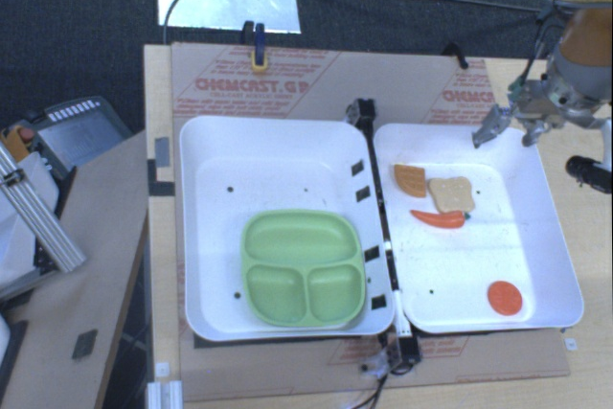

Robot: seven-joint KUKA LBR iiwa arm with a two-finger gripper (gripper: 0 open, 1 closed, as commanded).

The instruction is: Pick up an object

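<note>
Nothing is picked up yet: the green divided tray point(305, 268) lies in the left bin point(206, 158), the bread slice point(451, 194), chili pepper point(439, 218) and red disc point(505, 298) lie in the right bin point(551, 235), and the gripper point(510, 129) hangs spread and empty over that bin's far edge.

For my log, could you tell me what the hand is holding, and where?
Nothing: the hand is open above the right bin's far edge.

I see a green divided plate point(305, 267) in left bin point(206, 158); yellow clamp point(259, 48) at back; teach pendant point(72, 137) far left.
</note>
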